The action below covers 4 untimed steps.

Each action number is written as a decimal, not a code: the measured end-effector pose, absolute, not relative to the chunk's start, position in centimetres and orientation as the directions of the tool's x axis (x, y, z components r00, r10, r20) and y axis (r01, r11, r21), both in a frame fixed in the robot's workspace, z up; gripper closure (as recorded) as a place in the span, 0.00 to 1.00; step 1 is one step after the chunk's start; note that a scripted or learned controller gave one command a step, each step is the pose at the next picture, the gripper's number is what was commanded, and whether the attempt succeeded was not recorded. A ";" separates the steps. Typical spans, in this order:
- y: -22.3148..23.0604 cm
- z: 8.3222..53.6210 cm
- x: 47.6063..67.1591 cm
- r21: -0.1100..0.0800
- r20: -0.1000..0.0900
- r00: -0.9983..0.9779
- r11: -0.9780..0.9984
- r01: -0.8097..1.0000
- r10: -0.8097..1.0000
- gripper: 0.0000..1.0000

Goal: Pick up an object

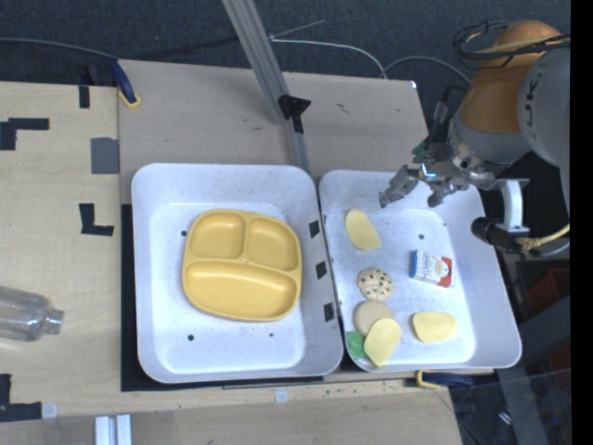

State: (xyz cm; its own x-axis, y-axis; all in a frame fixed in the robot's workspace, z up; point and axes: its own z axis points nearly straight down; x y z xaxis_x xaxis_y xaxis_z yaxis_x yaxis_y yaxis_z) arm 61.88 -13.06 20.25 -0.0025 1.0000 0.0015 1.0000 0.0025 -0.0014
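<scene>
Wooden bench bears two white bins.

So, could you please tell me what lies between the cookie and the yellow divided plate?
In the camera view, just the bins' adjoining rims separate the cookie from the yellow divided plate.

bench, two white bins, bottle

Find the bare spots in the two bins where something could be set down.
Left bin: only a margin around the yellow tray. Right bin: bare floor between the claw and the carton. Crowded at the near edge, around the cookie and yellow pieces.
</scene>
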 end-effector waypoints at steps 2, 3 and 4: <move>-12.9 21.2 61.9 -0.002 0.003 -0.005 0.005 1.000 1.000 1.00; -6.6 18.7 61.0 -0.004 0.001 -0.006 0.006 1.000 1.000 1.00; -8.8 22.0 64.1 0.004 -0.001 -0.002 0.002 1.000 1.000 1.00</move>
